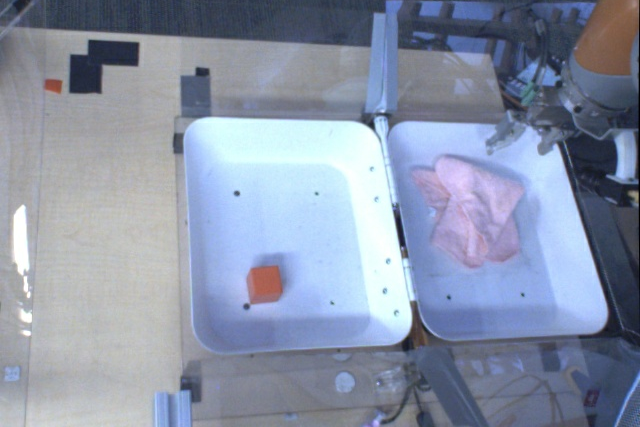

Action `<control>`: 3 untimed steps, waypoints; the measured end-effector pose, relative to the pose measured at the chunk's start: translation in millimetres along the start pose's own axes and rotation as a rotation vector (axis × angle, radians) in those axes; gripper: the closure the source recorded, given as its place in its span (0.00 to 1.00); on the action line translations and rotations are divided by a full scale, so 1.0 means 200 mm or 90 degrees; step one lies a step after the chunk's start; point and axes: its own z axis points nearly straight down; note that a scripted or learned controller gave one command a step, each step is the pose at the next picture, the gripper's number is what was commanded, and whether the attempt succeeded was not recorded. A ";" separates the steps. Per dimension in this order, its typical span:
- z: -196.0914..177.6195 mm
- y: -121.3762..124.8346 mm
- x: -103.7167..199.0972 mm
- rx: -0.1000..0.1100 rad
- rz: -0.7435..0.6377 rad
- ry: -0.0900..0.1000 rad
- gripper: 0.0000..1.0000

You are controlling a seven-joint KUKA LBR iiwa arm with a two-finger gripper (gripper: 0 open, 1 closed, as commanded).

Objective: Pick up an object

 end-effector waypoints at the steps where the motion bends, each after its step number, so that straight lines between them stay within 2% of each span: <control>1: 0.49 0.01 -0.10 -0.009 -0.083 -0.002 0.00; 2: 0.48 -0.20 -0.13 -0.011 -0.208 -0.004 0.00; 3: 0.48 -0.48 -0.13 -0.012 -0.257 -0.005 0.00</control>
